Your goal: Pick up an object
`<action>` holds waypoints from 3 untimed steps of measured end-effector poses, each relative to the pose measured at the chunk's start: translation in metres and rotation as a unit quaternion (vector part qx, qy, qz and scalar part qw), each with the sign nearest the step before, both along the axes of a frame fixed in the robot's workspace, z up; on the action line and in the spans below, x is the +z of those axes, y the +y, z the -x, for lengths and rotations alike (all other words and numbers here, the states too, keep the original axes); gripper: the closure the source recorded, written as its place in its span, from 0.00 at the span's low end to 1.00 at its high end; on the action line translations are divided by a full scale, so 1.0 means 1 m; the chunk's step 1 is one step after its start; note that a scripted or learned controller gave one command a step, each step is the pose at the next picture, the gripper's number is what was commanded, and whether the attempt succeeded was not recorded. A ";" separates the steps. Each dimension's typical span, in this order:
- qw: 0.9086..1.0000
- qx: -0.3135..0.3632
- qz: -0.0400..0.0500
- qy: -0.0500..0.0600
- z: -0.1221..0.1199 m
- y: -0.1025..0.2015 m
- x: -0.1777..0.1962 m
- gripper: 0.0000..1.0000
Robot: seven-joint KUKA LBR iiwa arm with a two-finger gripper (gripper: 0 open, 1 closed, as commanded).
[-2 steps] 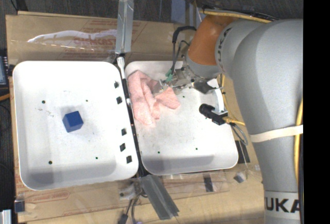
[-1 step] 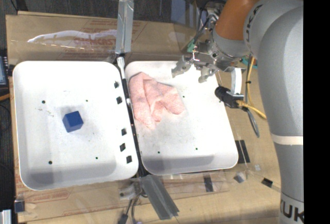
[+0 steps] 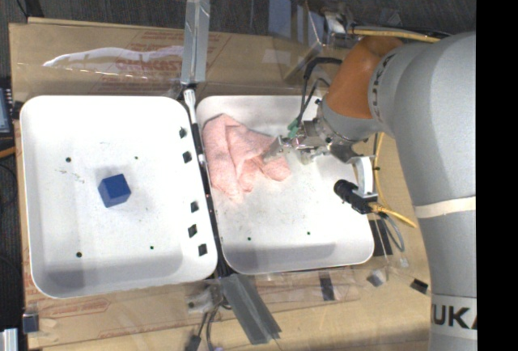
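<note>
On the surface (image 3: 97, 50), the left bin (image 3: 48, 179) carries a small blue cube (image 3: 114, 189), sitting a little left of the bin's middle with bare white floor on every side and well apart from all four walls. A row of dark clips runs down the ridge where the two bins meet.

The right bin (image 3: 324, 248) holds a crumpled pink cloth (image 3: 237, 154) in its upper left part. The cloth's left edge lies just beside the wall shared with the left bin, and its right end tapers toward the bin's middle. The lower half of this bin is bare floor, as is a strip along its right wall.

The tool (image 3: 285, 142) is down at the cloth's right end, its tip touching or just beside the fabric; at this slant I cannot tell how wide it stands or whether any cloth is caught in it. Behind it the grey arm (image 3: 429, 123) with its orange band (image 3: 356, 82) crosses the bin's upper right corner and covers that rim.
</note>
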State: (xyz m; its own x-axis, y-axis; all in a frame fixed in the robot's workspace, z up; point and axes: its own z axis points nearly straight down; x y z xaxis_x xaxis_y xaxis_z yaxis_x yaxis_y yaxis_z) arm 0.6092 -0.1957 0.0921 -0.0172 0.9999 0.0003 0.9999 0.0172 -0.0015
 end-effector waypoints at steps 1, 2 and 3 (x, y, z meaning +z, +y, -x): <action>0.998 0.064 -0.001 0.003 -0.001 0.039 -0.001 0.00; 0.995 0.098 0.000 0.002 0.013 0.078 -0.001 0.00; 0.988 0.157 0.003 -0.001 0.000 0.092 0.001 0.00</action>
State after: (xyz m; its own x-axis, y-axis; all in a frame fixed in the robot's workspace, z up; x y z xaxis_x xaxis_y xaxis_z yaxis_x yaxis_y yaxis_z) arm 0.6093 -0.1036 0.0931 -0.3269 0.9451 -0.0055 0.9451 0.3269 -0.0015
